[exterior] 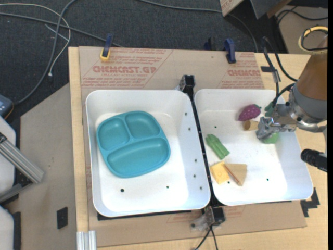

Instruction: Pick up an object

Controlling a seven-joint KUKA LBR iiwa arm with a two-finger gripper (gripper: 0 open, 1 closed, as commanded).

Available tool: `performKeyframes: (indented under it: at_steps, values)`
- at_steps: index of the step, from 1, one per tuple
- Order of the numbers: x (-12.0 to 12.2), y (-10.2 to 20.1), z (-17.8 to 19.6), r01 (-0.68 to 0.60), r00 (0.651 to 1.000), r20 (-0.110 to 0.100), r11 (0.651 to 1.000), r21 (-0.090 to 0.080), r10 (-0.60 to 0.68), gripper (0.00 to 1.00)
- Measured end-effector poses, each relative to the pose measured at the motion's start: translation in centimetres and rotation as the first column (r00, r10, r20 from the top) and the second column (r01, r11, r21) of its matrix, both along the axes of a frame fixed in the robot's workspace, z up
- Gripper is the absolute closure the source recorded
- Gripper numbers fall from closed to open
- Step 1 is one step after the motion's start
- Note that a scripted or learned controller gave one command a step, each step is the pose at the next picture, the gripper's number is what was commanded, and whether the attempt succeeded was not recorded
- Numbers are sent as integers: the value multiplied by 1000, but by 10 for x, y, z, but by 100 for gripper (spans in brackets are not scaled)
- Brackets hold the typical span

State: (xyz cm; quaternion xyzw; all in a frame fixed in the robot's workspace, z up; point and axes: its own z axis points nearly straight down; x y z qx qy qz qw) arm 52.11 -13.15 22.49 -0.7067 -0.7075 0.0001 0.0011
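My gripper [268, 129] hangs low over the right side of the right bin [291, 189], just right of a purple toy grape bunch [250, 111] and a small brown piece [247, 124]. Something green [270, 138] peeks out right beneath the gripper. A green toy vegetable [217, 146] lies near the bin's left wall. A yellow cheese wedge [220, 173] and a tan sandwich slice [238, 172] rest side by side toward the front.
The left bin [99, 191] holds a teal divided plate [133, 142]. A black divider with clamps runs between the bins. Blue clamps [107, 45] pin the cardboard at the back. Cables trail on the dark floor.
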Motion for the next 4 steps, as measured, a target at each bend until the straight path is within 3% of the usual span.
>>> performKeyframes:
  at_steps: [4]
  values:
    - [21, 207, 7, 1, 1000, 2, 1000, -1, -1, 100]
